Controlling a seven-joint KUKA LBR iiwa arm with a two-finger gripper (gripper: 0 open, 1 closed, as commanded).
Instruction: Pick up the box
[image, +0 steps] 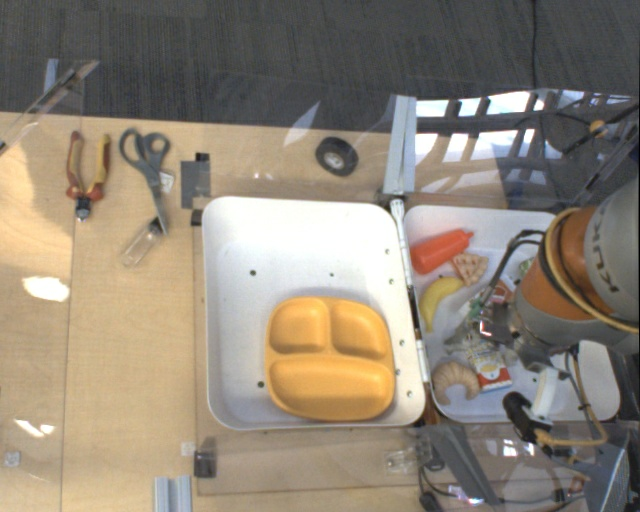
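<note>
Two bins (215, 300) on your bench — the arm (585, 270) hangs over the right one, its gripper buried in clutter, state untellable. Your box (492, 374), red and white, lies beside the croissant (456, 377) — lift not yet done.

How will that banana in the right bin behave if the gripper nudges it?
The banana is curved, so it would probably pivot or rock rather than roll straight. It looks like smooth plastic, likely light and a bit slippery. Packed between the orange-red carrot and other toys, it may jam.
</note>
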